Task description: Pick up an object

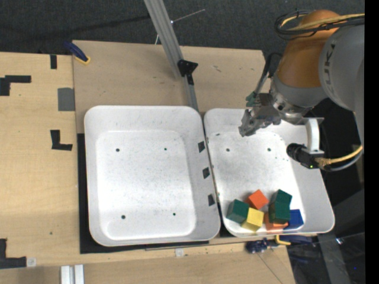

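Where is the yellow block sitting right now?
The yellow block lies in the right bin, near its front edge, touching the green block and just below the orange block.

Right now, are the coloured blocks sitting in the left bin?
No, the coloured blocks lie clustered in the near corner of the right bin.

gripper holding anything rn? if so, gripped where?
Nothing visible in the gripper; it sits over the right bin's far end. The blocks lie clustered at the near end.
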You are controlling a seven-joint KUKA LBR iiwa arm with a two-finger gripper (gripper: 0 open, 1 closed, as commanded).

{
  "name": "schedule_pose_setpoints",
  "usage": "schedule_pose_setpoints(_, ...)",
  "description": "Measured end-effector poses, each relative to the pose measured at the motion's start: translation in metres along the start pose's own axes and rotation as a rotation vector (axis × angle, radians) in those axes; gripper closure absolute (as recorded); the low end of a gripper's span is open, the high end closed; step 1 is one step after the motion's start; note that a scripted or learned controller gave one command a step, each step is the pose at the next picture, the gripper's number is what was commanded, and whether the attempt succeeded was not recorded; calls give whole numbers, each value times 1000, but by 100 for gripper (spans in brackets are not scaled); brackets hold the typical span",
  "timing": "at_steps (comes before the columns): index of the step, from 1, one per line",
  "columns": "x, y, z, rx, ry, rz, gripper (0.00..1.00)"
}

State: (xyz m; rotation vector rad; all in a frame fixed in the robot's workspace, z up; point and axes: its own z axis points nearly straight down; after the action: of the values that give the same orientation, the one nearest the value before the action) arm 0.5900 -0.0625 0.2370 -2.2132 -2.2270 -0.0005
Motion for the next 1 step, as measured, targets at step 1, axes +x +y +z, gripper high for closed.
schedule_pose_setpoints(1,59,6,-7,-1,1,-2,100)
